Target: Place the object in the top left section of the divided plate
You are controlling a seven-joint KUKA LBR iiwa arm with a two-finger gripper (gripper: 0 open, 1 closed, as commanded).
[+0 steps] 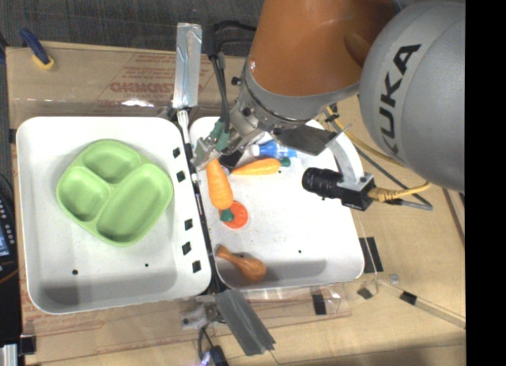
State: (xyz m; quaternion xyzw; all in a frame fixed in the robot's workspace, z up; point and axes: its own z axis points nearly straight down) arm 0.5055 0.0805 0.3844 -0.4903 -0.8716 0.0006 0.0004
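A light green divided plate (66, 206) lies in the left bin (47, 277); its top left section (112, 159) holds nothing. In the right bin (316, 238) an orange toy carrot (219, 185) lies along the left wall, its leafy end by a red-orange disc (238, 215). A second, paler carrot (257, 168) lies crosswise beside it, with a blue piece (278, 151) just behind. My gripper (212, 145) hangs low over the upper end of the orange carrot, at the right bin's back left corner. The wrist and cables hide much of it.
A brown toy drumstick (242, 263) rests near the right bin's front edge. The divider wall (192, 222) between the bins runs just left of the carrot. A black camera unit (332, 185) juts from the arm over the right bin. The arm's big body covers the bin's back.
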